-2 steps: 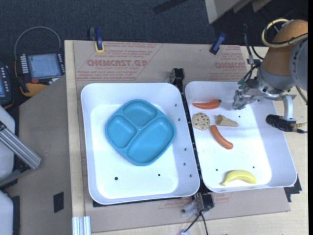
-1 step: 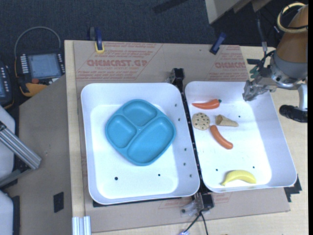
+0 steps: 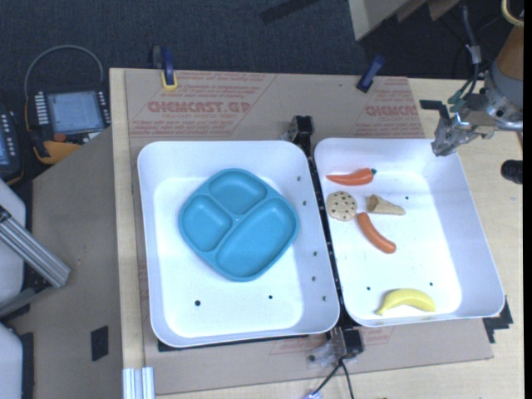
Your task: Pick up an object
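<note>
A: What's in the left bin?
B: A blue divided plate, lying flat.
A: And the right bin?
B: A cookie beside a red chili pepper, an ice-cream cone, a sausage, and a banana near the front wall.
A: The gripper?
B: Over the far right corner, holding nothing; whether its fingers are spread, I cannot tell.

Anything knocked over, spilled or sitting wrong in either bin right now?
Nothing stands out. The blue divided plate lies flat in the left bin. The chili, cookie, cone, sausage and banana lie apart in the right bin.
</note>
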